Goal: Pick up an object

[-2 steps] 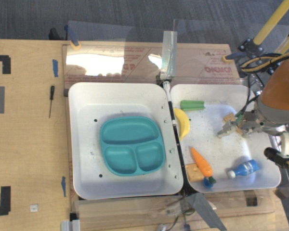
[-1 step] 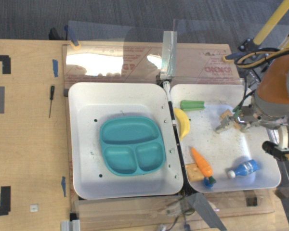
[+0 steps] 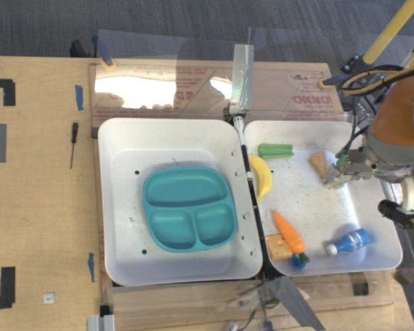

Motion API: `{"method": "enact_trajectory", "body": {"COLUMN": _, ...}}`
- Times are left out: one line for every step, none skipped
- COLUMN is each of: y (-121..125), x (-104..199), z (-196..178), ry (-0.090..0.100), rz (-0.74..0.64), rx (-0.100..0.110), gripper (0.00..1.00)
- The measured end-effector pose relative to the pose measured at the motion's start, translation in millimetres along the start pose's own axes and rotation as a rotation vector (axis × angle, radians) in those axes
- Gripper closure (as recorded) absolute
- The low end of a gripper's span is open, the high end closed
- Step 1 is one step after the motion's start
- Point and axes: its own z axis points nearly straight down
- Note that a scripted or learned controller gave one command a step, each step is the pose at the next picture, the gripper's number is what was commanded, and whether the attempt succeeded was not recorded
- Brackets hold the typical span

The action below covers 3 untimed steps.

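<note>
Arm [image 3: 400, 126] cut off at right, gripper [image 3: 337, 178] blurred

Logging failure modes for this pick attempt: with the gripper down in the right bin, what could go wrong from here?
1. The gripper sits at the edge of the tan block, so an off-centre grasp may slip or just push it.
2. Both lie close to the right bin back wall, leaving little room.
3. The banana leans on the divider, awkward to grasp if tried next.

A grey arm [image 3: 393, 143] with an orange band [image 3: 402, 112], black cables looping above its metal wrist.
</note>
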Motion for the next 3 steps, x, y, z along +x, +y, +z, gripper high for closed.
{"method": "enact_trajectory", "body": {"y": -0.4, "x": -0.1, "z": -7.2, "ry": 0.000, "rz": 0.000, "rx": 0.002, "gripper": 1.00}}
{"method": "enact_trajectory", "body": {"y": 24.7, "x": 18.8, "z": -103.0, "ry": 0.000, "rz": -0.251, "rx": 0.002, "gripper": 1.00}}
{"method": "enact_trajectory", "body": {"y": 23.6, "x": 18.9, "z": -100.6, "ry": 0.002, "rz": -0.251, "rx": 0.006, "gripper": 0.00}}
